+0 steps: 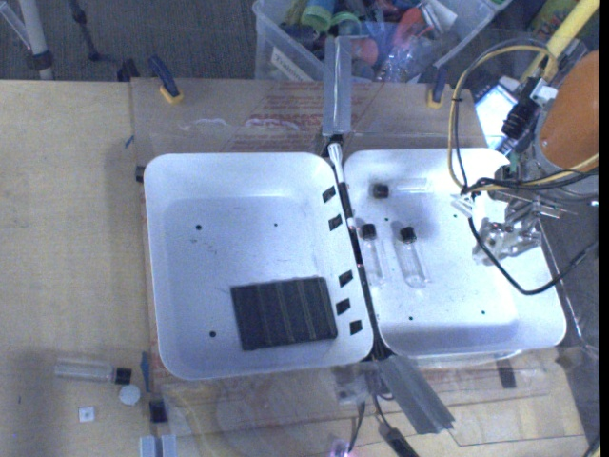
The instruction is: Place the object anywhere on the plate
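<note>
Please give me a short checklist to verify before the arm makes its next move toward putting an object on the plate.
1. Dark plate lies flat in left bin: ok.
2. Plate surface free to receive an object: ok.
3. Clear vials with black caps lie in right bin, apart from each other: ok.
4. Gripper is over the right bin's right side: ok.
5. Object between the fingers: cannot tell.

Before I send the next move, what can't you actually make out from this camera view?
- Gripper: small metallic blur among cables; finger state unreadable.
- Clear vials in the right bin: transparent against white, outlines faint, contents unreadable.
- Arm: cut off by the frame's right edge.
- Dark plate: surface detail too coarse.
</note>
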{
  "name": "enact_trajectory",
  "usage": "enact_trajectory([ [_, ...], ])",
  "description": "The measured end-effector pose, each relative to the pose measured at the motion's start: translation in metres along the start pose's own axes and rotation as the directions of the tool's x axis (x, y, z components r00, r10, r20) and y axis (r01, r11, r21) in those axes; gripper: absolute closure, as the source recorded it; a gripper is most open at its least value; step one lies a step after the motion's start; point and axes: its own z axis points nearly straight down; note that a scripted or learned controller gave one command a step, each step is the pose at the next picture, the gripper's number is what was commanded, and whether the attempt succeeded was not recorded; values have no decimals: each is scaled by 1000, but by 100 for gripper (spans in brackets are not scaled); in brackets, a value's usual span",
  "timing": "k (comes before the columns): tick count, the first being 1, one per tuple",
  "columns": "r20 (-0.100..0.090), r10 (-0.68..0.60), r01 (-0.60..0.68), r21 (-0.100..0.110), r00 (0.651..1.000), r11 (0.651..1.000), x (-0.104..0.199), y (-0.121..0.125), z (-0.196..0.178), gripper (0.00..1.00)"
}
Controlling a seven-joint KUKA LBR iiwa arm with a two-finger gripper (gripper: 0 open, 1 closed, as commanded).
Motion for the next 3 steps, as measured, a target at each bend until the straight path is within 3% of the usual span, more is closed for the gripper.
enact_trajectory([
  [1,2,236,-236,11,972,972,-67,-18,106,100],
  [2,5,725,-725,6,689,689,-122,-24,12,100],
  [3,0,976,-976,4,216,216,-174,11,13,100],
])
